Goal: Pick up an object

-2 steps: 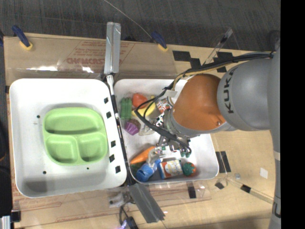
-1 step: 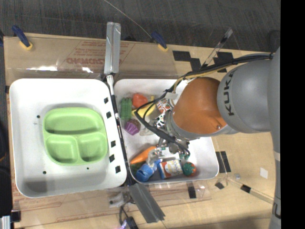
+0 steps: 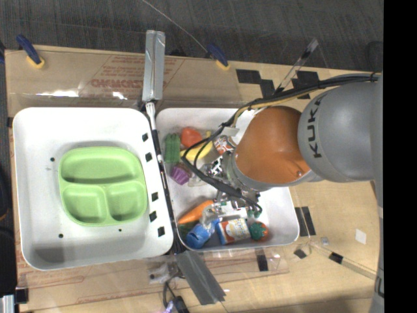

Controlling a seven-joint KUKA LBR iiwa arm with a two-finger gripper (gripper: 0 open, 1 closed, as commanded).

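The right white bin [image 3: 287,207] holds several small toys: an orange-red piece [image 3: 190,136], a green piece [image 3: 172,147], a purple piece [image 3: 180,173], an orange carrot shape [image 3: 195,212], a blue item [image 3: 199,235] and a bottle with a red-and-white label [image 3: 238,230]. The grey arm with its orange band [image 3: 270,145] reaches down over this bin. My gripper [image 3: 234,204] hangs low over the carrot and the bottle, its tips lost among cables and toys. I see nothing clearly held between the fingers.
The left white bin [image 3: 29,175] bears a light green divided tray [image 3: 102,184]. A metal bar [image 3: 154,67] runs along the divider between the bins. Blue clamps [image 3: 30,51] hold the cardboard base at the back. Black cables loop from the arm over the right bin.
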